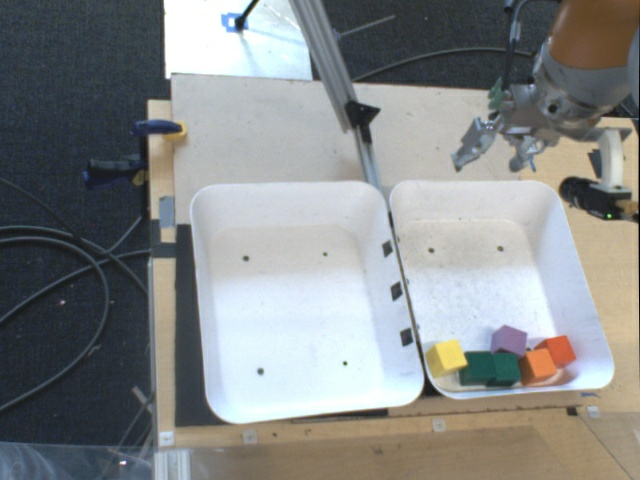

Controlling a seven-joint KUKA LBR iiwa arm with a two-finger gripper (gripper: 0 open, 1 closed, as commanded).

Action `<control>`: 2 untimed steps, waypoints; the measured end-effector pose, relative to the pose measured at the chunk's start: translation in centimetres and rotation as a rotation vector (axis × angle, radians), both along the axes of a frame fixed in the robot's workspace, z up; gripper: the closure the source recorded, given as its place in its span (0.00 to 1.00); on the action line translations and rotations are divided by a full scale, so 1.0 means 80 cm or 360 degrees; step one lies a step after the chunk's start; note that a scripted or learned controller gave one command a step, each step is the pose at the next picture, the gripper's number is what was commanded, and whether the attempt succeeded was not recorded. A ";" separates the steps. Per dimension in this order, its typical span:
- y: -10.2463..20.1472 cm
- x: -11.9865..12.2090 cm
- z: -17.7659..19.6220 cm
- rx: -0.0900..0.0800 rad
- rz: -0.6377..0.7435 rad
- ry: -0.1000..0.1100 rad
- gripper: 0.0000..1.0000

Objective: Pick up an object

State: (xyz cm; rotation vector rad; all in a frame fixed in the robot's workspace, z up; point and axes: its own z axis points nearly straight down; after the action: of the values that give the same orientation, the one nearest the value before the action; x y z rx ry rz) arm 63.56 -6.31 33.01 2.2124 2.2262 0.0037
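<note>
1. Camera view puts my gripper (497, 146) up above the far rim of the right bin (575, 243), hanging off the grey arm with its orange band (597, 23).
2. I see its two fingers spread apart, with bare bench between them and nothing held.
3. My targets sit huddled in the near corner of the right bin, well apart from the gripper: a yellow block (446, 357), a green block (491, 368), a purple block (509, 340), an orange block (538, 365) and a red-orange block (559, 350).
4. I read the green block as touching the orange one, with the purple one just behind them; the yellow one lies nearest the wall shared with the left bin (215, 268).
5. A blue clamp (155, 128) grips the bench's left edge.
</note>
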 end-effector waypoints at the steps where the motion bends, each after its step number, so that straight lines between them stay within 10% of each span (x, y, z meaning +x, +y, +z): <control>1: 0.000 0.001 0.014 0.0000 0.0007 -0.0005 1.00; 2: -0.078 -0.079 -0.043 -0.0002 -0.0021 0.0015 1.00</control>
State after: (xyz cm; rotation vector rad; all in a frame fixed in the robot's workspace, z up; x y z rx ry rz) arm 57.25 -12.52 29.58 2.2312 2.2158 -0.0085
